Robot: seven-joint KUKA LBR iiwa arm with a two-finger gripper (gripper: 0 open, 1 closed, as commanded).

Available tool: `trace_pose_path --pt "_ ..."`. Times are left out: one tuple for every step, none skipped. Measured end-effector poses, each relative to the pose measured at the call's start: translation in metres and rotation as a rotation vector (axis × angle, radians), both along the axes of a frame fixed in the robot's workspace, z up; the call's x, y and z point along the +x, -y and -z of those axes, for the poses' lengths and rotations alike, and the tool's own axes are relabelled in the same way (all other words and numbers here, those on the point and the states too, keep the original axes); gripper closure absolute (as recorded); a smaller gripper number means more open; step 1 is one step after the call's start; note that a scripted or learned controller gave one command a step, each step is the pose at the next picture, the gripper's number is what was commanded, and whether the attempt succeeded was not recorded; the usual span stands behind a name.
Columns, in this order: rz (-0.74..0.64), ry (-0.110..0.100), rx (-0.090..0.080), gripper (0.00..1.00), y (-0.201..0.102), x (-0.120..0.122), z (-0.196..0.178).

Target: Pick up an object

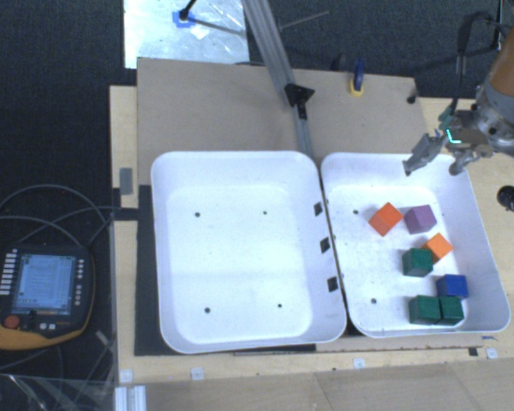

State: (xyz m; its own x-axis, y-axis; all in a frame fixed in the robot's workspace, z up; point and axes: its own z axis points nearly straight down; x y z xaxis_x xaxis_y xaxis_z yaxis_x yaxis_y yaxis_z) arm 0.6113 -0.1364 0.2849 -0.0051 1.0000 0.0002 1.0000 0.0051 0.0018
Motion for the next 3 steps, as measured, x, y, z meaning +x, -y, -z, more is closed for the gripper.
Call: trace_pose_path --pt "0.003 -0.005 0.0 0.0 0.0 -0.008 0.046" --pt "0.003 -0.007 0.001 0.0 0.001 -0.011 0.108" --pt "0.002 -0.005 0.0 0.0 0.001 -0.011 0.15"
